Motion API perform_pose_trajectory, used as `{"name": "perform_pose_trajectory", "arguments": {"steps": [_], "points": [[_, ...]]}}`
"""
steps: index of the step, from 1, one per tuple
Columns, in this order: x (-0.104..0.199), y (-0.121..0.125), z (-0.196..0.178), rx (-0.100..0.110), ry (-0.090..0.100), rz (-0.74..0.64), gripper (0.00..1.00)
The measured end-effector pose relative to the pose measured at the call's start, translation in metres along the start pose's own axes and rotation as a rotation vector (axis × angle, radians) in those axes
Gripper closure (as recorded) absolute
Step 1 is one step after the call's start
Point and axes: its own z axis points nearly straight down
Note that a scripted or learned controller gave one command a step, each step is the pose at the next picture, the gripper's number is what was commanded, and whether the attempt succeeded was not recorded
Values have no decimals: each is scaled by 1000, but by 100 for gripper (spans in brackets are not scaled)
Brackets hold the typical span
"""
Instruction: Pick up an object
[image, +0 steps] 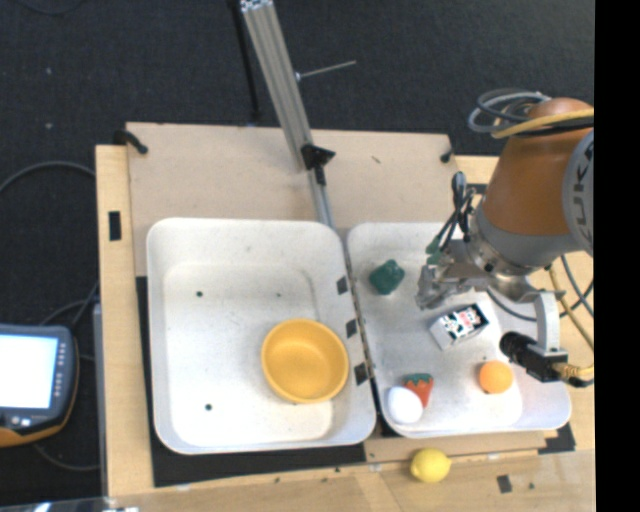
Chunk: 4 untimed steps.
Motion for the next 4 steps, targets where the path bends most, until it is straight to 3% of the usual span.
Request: {"name": "perform_pose_trajectory", "arguments": {"steps": [2,3,4], "points": [[101,-14,22,3,-1,2,100],[155,-23,15,1,2,-1,100],[152,-23,15,1,1,4,0]]}}
